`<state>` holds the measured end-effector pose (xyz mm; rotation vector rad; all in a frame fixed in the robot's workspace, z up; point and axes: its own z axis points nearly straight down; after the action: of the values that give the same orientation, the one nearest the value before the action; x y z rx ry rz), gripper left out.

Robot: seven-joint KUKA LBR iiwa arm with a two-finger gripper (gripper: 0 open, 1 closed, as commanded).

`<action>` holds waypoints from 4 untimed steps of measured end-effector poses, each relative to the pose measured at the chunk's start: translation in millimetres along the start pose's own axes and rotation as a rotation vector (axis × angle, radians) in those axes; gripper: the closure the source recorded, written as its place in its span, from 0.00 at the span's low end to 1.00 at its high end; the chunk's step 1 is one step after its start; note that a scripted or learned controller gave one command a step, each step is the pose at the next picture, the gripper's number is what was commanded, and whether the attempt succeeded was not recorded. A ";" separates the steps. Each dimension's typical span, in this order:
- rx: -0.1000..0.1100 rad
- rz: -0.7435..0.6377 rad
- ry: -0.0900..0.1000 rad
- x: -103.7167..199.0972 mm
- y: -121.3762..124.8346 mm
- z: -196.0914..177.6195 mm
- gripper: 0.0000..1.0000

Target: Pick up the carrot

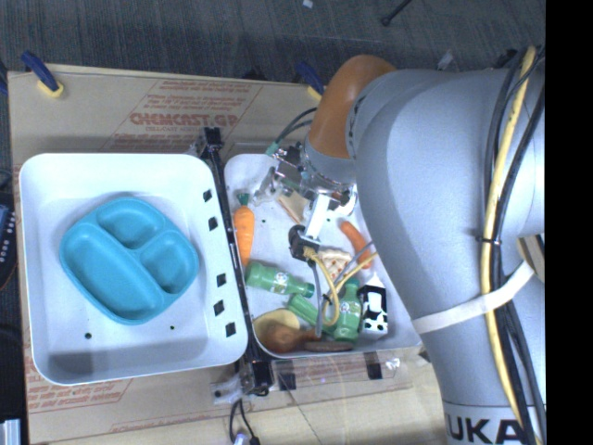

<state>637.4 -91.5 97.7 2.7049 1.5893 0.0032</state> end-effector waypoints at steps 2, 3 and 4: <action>0.012 0.652 -0.004 -0.8 5.7 5.3 0.00; 0.012 0.713 -0.001 -27.9 -92.7 -98.1 0.00; 0.020 0.796 -0.012 22.7 -127.5 -93.4 0.00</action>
<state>536.7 -9.3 190.5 3.1218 0.4186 -0.0255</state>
